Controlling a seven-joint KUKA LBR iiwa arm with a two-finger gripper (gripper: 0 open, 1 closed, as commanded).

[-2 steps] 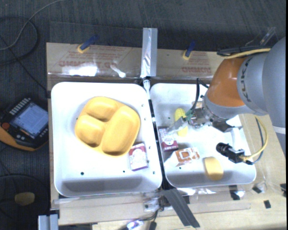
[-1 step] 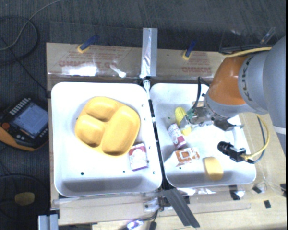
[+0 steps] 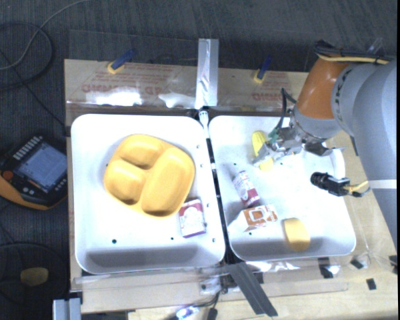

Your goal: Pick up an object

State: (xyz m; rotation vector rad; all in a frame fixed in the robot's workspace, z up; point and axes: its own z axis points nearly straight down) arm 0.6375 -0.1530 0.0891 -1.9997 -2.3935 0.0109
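Near right bin [image 3: 333, 212] far edge: hand [image 3: 272, 147] beside yellow object [image 3: 259, 141], grip state unclear.

No text can be read; print on the carton [image 3: 192, 219] and packet [image 3: 260, 217] is blurred.

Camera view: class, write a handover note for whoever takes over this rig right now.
Gripper: over the right bin, far part, beside a small yellow item; open or shut unclear.
Also there: small bottle, orange-and-white carton, yellow block.
Left bin: large yellow lobed object, small pink-and-white box.
Done: nothing seen held.
Left: pick up an object.
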